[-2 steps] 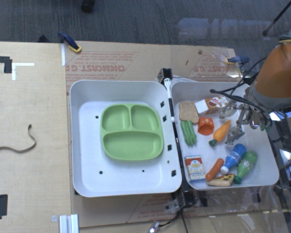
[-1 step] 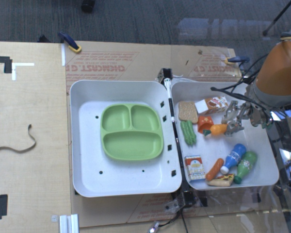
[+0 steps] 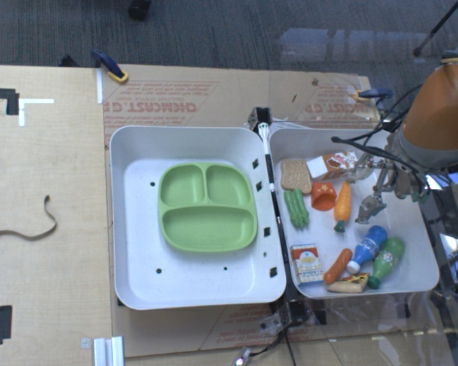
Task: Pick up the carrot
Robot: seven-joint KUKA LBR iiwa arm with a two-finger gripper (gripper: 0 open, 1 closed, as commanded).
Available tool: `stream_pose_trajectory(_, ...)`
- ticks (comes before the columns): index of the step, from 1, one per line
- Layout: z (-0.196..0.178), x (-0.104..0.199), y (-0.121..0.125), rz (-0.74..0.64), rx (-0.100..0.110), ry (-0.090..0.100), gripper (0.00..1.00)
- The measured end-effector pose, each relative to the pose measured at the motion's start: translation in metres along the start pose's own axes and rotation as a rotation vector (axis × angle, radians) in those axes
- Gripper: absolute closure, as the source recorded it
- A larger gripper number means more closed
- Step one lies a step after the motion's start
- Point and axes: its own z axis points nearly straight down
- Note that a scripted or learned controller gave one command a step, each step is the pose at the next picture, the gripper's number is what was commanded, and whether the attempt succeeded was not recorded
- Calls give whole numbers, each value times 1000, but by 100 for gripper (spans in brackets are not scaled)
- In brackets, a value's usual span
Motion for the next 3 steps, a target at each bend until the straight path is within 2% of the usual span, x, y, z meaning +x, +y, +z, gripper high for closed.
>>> stream_pose_trajectory(1,12,-2,24,58,-3,9,0)
stream_pose_trajectory(2,12,43,75,63,-3,10,0)
stream_pose_trajectory(3,12,13,65,345,1,8,0)
